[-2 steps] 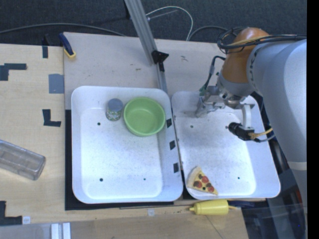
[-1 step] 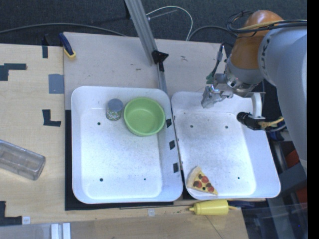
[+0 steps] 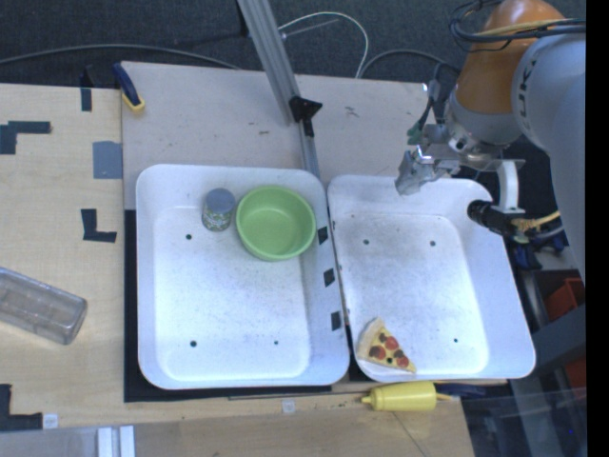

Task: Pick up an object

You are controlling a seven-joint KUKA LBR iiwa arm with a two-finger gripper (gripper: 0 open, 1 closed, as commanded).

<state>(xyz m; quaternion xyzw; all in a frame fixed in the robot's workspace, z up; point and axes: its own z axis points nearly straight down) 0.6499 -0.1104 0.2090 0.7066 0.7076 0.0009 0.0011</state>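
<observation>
So the arm (image 3: 533, 65) comes in from about 2 o'clock, grey with that orange band, and its claw (image 3: 415, 174) hangs right over the top rim of the right bin (image 3: 495, 350), around 12 o'clock of that bin. Nothing sits between the fingers as far as the view goes, and whether they're apart or together honestly can't be told from this angle, it's just a small grey blob.

Stuff to grab is spread out. A pizza slice toy (image 3: 384, 346) lies in the right bin down at 7 o'clock, tucked near the lower left corner, well apart from the claw. Over in the left bin (image 3: 157, 350) a green bowl (image 3: 275, 222) sits upright toward 1 o'clock, and a small grey-lidded jar (image 3: 218, 208) stands just beside it on its 9 o'clock side, close enough that they might be touching.

Outside the bins, a yellow bottle (image 3: 402, 396) lies on its side on the counter (image 3: 190, 112) just below the right bin's bottom edge. A clear plastic container (image 3: 36, 306) lies at the far 9 o'clock side of the counter.
</observation>
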